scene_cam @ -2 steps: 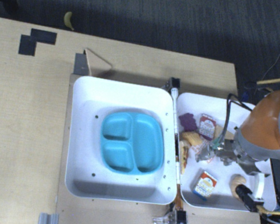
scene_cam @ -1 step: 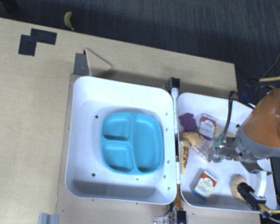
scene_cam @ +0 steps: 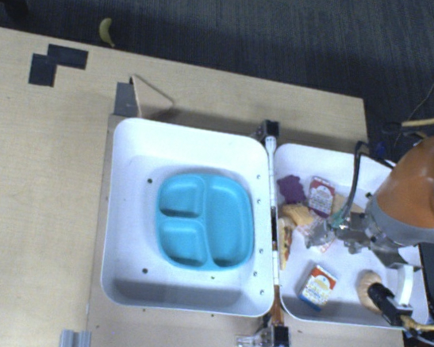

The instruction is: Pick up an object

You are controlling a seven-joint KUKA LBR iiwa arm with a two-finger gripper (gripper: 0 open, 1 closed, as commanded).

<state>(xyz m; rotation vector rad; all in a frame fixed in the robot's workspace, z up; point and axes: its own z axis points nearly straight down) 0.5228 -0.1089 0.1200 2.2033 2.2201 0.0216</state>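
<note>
Grey and cluttered, your pincer (scene_cam: 331, 231) sits low in the right bin (scene_cam: 341, 316), over the middle of its pile, and you cannot tell from this slanted view whether it is wide or narrow, or whether anything lies inside it. Closest to it, just toward the left bin, lies a pale yellowish piece (scene_cam: 297, 215), touching or nearly touching the pincer's tip; that looks like the likeliest target. Its long axis seems to run roughly along the divider between the bins, though it is partly hidden, so judge that with caution. A little farther, below the pincer toward the near rim, sits the small orange-and-white box (scene_cam: 317, 286), clearly apart from the tip. Above, toward the far rim, you have the red-and-white packet (scene_cam: 321, 195) and beside it the purple lump (scene_cam: 292, 189). Farthest off, well apart in the left bin (scene_cam: 129, 196), rests the blue divided tray (scene_cam: 205, 220).
</note>
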